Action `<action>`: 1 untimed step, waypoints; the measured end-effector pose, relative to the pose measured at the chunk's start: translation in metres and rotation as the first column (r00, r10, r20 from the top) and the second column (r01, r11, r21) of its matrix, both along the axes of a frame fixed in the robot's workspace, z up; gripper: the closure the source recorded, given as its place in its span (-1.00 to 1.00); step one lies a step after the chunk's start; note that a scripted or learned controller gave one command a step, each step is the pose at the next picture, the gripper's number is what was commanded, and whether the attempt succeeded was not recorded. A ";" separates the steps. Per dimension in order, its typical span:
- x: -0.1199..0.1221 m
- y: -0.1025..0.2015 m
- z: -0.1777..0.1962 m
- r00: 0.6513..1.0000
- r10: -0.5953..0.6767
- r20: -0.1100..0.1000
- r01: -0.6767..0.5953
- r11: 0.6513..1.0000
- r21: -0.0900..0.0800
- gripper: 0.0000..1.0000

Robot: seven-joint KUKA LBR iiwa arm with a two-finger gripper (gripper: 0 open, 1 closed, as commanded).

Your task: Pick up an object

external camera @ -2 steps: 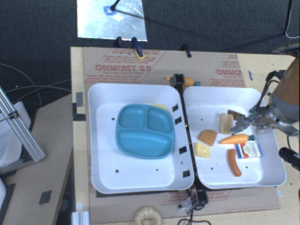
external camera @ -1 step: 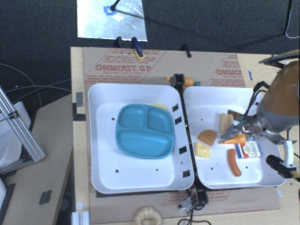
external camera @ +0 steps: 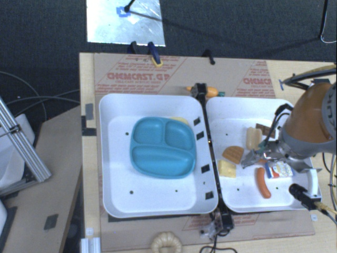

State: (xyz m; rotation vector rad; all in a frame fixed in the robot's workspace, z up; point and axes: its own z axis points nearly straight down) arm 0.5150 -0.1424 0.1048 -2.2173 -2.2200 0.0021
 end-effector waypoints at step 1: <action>0.001 0.002 -0.020 1.000 0.002 0.004 -0.002 1.000 0.002 -1.00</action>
